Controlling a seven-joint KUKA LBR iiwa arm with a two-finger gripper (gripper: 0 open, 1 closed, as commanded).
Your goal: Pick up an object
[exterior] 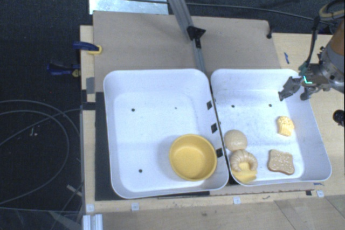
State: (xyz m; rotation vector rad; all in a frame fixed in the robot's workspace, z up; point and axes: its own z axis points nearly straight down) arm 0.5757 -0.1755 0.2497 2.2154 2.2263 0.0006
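Near edge, right bin (318, 167): four toy food items grouped toward 6 o'clock of its floor. Croissant (243, 163), tan, ridged, curled, touching the divider-side wall, with a yellow piece at its lower edge. Bread slice (281, 161), flat, brown-crusted, speckled, near the front rim at 5 o'clock. Round bun (235, 139), pale, smooth, domed, just above the croissant. Corn piece (285, 126), yellow, knobbly, standing apart at 3 o'clock of the floor.

Left bin (124, 89): yellow bowl (193, 156), smooth, round, upright, at 5 o'clock near the front rim; remaining floor bare white plastic.

Far half of right bin: open floor. Gripper (295, 89) over the bin's 2 o'clock corner, dark fingers spread slightly apart, nothing between them, well apart from the corn piece.
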